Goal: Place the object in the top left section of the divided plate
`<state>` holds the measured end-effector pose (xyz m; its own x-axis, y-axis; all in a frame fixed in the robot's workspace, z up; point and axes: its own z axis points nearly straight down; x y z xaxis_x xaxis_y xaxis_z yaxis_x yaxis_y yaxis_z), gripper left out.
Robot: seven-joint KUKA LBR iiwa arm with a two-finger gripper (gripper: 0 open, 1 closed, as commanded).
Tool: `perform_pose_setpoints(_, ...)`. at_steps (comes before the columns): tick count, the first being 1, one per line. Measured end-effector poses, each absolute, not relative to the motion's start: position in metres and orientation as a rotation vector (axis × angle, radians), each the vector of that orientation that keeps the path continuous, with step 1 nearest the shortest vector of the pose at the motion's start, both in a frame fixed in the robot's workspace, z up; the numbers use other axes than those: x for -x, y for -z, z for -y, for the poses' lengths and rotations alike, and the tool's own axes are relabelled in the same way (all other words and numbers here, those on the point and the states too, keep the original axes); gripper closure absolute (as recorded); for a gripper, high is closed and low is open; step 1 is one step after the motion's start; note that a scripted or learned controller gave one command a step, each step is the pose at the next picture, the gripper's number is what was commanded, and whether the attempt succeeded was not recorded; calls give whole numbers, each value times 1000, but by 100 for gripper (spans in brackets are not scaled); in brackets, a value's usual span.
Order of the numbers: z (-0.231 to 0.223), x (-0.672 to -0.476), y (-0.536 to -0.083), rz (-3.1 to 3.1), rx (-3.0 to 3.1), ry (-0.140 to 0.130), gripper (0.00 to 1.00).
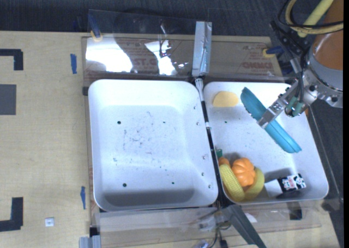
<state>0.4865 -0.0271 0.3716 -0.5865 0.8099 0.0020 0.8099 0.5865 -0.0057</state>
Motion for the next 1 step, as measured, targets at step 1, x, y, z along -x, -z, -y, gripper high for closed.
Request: perform_pose_setpoints(1, 80, -481, -360, 2727, 1545, -8, 100)
